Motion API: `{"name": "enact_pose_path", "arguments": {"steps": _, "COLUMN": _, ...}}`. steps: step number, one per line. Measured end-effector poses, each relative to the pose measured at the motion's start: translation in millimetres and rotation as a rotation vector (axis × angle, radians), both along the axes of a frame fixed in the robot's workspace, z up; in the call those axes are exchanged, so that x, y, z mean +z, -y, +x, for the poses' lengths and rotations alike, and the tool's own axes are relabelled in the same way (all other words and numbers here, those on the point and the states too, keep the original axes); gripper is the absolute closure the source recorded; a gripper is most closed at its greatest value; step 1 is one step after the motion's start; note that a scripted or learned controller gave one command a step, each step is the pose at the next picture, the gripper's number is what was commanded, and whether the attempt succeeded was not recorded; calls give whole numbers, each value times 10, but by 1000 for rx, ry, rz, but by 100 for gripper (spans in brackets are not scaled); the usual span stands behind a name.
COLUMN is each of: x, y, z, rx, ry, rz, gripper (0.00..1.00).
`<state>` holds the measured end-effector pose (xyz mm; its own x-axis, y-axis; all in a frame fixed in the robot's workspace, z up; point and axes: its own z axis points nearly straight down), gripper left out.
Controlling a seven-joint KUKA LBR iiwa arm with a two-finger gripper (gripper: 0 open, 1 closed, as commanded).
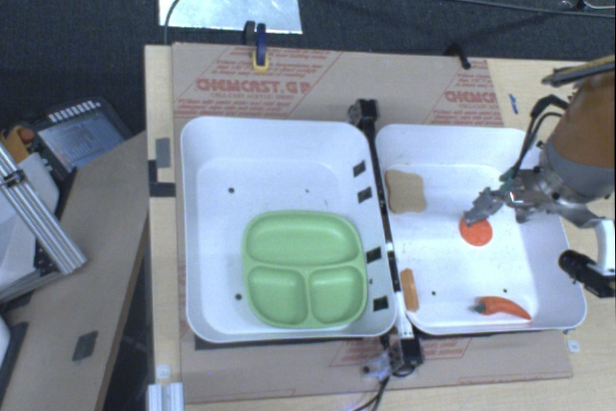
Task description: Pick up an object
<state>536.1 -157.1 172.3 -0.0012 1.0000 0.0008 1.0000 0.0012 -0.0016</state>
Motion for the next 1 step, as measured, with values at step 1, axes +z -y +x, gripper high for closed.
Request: {"name": "enact_pose_path", "arguments": {"steps": 1, "x": -434, "y": 34, "z": -42, "rx": 0, "ry": -1, "rz": 0, "gripper": 0}}
